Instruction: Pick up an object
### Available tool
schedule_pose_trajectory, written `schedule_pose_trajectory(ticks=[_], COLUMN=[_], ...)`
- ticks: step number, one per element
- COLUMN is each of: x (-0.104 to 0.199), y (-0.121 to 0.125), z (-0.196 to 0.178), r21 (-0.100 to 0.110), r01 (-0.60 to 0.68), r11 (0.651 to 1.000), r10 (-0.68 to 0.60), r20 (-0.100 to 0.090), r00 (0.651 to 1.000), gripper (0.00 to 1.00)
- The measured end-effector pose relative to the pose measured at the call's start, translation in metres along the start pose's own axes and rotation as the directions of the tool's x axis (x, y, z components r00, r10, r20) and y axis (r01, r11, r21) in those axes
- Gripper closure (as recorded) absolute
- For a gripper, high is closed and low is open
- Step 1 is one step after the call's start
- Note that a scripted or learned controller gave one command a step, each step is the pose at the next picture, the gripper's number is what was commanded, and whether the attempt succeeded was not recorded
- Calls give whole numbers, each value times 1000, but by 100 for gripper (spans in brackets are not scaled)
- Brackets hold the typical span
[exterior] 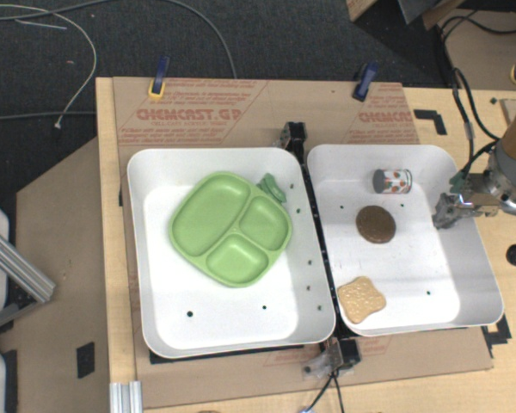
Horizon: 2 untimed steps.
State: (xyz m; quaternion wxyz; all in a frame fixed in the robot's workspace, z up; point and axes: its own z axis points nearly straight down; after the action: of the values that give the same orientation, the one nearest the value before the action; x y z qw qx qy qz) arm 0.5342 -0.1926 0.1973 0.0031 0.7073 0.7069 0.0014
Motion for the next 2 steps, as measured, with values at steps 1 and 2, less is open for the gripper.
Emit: schedule_pose_trajectory(ticks=[1, 2], x=[0, 49], y=[2, 15], z=[-54, -60], r21=[0, 3], r01=[2, 7], r11=[1000, 1000], r10=[-2, -7], r20=[0, -3], r00=[1000, 1000], gripper=[100, 100])
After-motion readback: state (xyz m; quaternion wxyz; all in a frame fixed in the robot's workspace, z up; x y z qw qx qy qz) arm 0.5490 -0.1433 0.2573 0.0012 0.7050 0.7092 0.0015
